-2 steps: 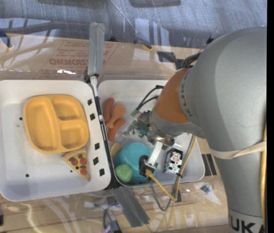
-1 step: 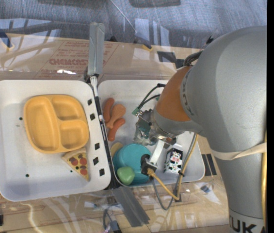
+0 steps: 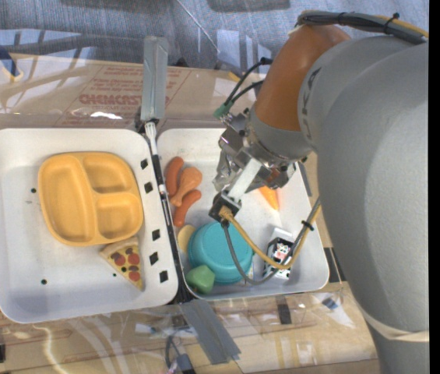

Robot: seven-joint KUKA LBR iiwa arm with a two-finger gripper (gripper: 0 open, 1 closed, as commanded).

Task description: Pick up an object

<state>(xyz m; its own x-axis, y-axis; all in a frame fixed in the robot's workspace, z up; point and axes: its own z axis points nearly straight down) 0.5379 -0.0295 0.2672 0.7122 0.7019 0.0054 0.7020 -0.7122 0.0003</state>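
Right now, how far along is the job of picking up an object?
Done: the gripper hangs over the right bin. In hand: I see nothing held. Left: to grasp and lift one thing, for example the teal bowl or the orange toy food.

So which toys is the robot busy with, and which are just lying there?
Job, likely: gripper, above the right bin; teal bowl, orange drumsticks, green block in it.
Lying about: yellow plate, pizza slice, both in the left bin.
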